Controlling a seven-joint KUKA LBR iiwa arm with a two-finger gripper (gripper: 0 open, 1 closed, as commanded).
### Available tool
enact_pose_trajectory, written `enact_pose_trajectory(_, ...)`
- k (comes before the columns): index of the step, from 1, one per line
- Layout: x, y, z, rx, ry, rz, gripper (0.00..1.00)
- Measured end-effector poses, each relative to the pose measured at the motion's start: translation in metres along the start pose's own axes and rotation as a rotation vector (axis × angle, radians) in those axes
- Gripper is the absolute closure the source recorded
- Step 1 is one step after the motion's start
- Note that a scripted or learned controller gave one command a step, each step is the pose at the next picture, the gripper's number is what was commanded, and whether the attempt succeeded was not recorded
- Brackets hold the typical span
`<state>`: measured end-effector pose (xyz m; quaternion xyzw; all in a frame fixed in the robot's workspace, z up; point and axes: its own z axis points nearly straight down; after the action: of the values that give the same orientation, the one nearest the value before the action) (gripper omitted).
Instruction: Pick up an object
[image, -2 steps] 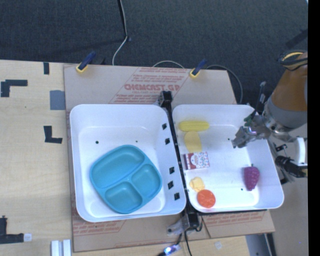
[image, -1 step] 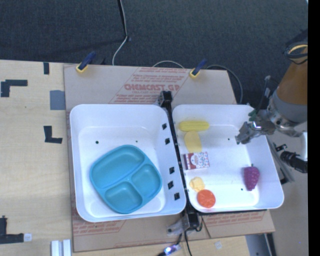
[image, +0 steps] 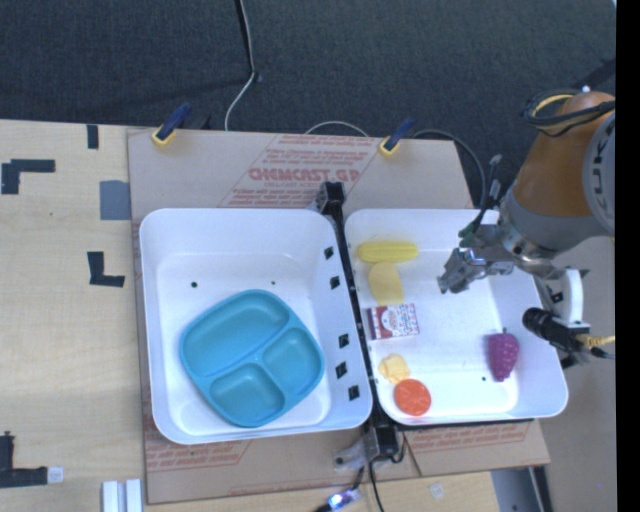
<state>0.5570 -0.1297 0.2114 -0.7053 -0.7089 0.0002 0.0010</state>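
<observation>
The surface (image: 60, 330) is pale wood with black markings, and a sheet of cardboard (image: 300, 170) lies on it under two shallow white bins. The left bin (image: 160, 240) carries a blue divided plate (image: 252, 357) with three sections, resting toward the bin's near side. The right bin (image: 545, 400) holds the small things that could be picked up. The arm (image: 565, 180) enters from the right, its orange band above a grey wrist, and reaches over the right bin's far right part. The claw (image: 458, 278) hangs above bare white floor there; whether it is open or closed cannot be told, and nothing shows in it. A yellow banana (image: 387, 251) lies near the bin's far left corner, with a pale yellow block (image: 386, 283) just beside it on the near side. A red and white packet (image: 393, 322) lies nearer still. A purple grape bunch (image: 503, 355) sits by the right wall. An orange fruit (image: 412, 397) rests at the near wall, touching a small yellow piece (image: 393, 367).
</observation>
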Motion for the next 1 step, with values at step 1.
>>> enact_pose_trajectory(1, 0.0478, -0.0012, 0.0066, 0.0, 0.0, 0.0, 1.0)
